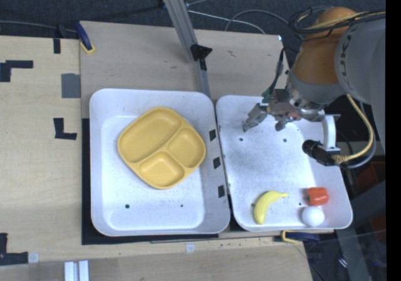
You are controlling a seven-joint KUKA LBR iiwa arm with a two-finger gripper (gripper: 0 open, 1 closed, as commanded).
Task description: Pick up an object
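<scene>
Camera view, down at a slant on the surface. Two white bins side by side: left bin carrying a yellow tray with three compartments, lying flat near its middle. Right bin taken as landmark. Along its near edge: a banana left of centre, a red piece and a white ball tucked into the near right corner, the two just beside each other, probably rolled or dropped there. Hand over the far part of that bin, two fingers spread apart, tips pointing down-left, nothing between them. Well apart from all three items, so no grasp yet. Banana likely the easiest pick: lying alone, clear of the wall.
</scene>
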